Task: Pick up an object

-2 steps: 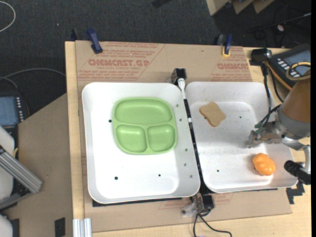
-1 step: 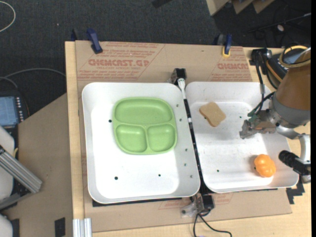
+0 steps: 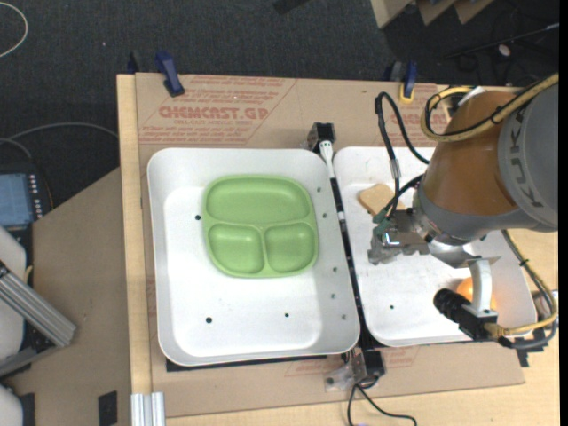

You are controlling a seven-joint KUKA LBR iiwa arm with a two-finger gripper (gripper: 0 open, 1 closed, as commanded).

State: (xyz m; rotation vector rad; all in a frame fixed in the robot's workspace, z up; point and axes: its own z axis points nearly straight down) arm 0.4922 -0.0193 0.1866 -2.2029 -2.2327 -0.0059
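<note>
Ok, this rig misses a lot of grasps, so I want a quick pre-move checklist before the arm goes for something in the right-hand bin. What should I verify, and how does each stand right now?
1. Gripper is over the right bin: ok.
2. Something is held between its fingers: cannot tell, the wrist hides them.
3. A target lies close by: ok, the tan piece sits just beyond the gripper.
4. The orange object is free to grasp: not ok, the arm partly covers it.
5. The green divided tray sits flat in the left bin, out of the way: ok.
6. The cables stay off the target: cannot tell.
</note>
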